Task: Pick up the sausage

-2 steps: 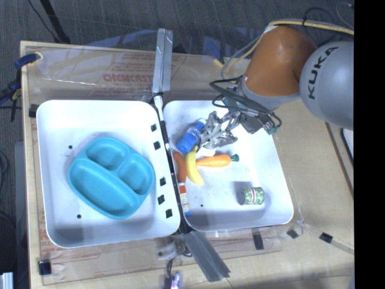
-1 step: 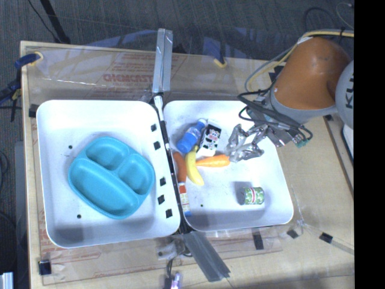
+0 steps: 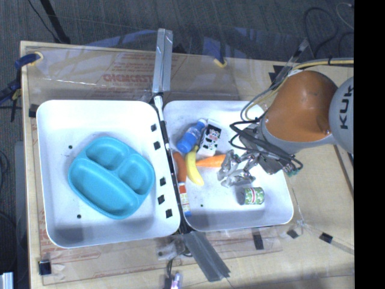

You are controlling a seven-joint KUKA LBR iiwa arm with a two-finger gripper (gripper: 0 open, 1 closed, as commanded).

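While the grey arm with its orange band (image 3: 301,104) reaches in over the bench, you are at the approach step: nothing marks the sausage as lifted, so judge the pick as not yet made.

Take the scene from the big things down. The left white bin (image 3: 54,221) carries a blue divided plastic plate (image 3: 111,176), which has no part in this job. The right white bin (image 3: 274,212) holds all the small things, and the metal gripper (image 3: 236,168) hangs low over its middle. You cannot tell from this view whether it is released or clenched; the tangle of metal and cable hides that.

Just left of the gripper lies an orange carrot-shaped piece (image 3: 209,160), its tip near or touching the gripper. A yellow plastic banana (image 3: 192,168) lies beside that, and above it a blue bottle (image 3: 189,138) and a small white-and-black box (image 3: 210,138). A green can (image 3: 250,195) lies on its side just below the gripper.

The reddish-brown sausage (image 3: 177,164), as best you can read it, lies against the bin's left wall, touching or just beside the banana and apart from the gripper.

Your next move likely calls for a shift left past carrot and banana, then a descent tight by the wall, aligned across the sausage's length.
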